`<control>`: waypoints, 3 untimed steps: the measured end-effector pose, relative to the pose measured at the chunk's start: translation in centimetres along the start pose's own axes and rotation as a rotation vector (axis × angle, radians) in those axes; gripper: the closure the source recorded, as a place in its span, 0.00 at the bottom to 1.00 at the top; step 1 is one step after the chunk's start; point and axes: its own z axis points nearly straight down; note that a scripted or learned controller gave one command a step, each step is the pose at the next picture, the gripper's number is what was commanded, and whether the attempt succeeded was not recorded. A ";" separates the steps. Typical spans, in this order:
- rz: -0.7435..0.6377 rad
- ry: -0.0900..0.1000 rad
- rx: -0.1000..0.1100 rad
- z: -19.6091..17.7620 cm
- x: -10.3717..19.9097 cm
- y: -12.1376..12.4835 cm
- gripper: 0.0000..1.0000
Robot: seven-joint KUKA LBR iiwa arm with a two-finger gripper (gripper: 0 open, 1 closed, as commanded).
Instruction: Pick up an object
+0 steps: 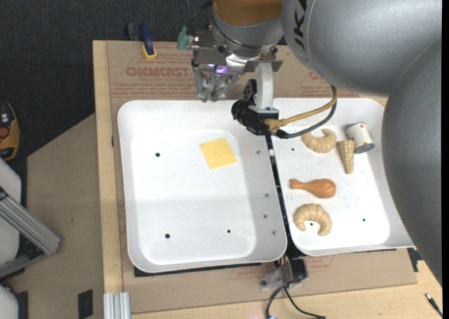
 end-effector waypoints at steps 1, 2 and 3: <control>-0.008 0.012 -0.032 -18.0 3.7 -0.1 1.00; -0.002 -0.002 0.003 -4.5 3.5 -1.2 1.00; -0.004 0.009 -0.033 -21.9 3.5 3.2 1.00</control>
